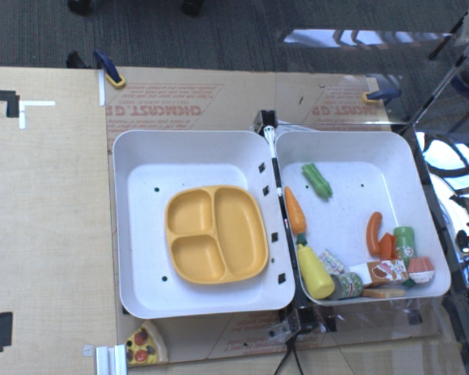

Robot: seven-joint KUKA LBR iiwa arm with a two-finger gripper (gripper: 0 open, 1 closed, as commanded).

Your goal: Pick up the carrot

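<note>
The carrot (pixel 295 212), orange with a small green top, lies along the left wall of the right bin (pixel 359 151), pointing up and down in the view. Just below it rests a yellow squash-like toy (pixel 313 275).
The left bin (pixel 133 209) holds a yellow divided plate (pixel 216 233). In the right bin lie a green pepper (pixel 316 180), an orange sausage (pixel 373 232), a green can (pixel 404 241) and several small food toys along the front edge. A pizza slice toy (pixel 143 348) lies on the bench below the left bin.
</note>
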